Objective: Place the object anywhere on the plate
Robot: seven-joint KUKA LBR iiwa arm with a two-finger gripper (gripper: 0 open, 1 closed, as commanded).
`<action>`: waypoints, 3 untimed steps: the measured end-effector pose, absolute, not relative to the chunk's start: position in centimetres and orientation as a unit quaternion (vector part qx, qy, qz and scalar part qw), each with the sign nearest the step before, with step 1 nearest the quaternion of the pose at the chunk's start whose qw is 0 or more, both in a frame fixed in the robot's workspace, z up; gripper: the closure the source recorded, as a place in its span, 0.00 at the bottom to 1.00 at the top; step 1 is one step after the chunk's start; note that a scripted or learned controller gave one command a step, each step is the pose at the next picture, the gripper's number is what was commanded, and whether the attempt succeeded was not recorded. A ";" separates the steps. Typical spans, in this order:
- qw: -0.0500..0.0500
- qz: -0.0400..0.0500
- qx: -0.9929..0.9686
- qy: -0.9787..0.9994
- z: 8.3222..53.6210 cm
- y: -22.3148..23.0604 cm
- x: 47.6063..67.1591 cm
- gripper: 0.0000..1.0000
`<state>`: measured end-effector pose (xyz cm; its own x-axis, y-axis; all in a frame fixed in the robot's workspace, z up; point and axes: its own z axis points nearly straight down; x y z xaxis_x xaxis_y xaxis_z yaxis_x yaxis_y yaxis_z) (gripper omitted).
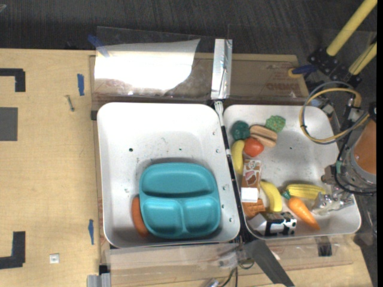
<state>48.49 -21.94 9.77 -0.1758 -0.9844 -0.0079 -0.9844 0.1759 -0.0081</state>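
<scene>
A teal divided plate lies in the front half of the left bin. An orange object pokes out from under the plate's left edge. My gripper hangs low over the right bin's front right part, just right of a yellow corn cob and an orange carrot. Nothing visibly sits in it. The arm's orange band is at the right edge.
The right bin holds several toy foods: broccoli, a hot dog, a tomato, two bananas, a brown packet and a black-and-white piece. Cables loop over its far right corner.
</scene>
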 end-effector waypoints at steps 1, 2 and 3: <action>0.004 -0.001 -0.760 0.650 8.7 -22.0 48.2 1.00; 0.006 -0.001 -0.758 0.652 9.7 -21.9 48.3 1.00; 0.008 0.000 -0.756 0.655 10.6 -21.8 48.4 1.00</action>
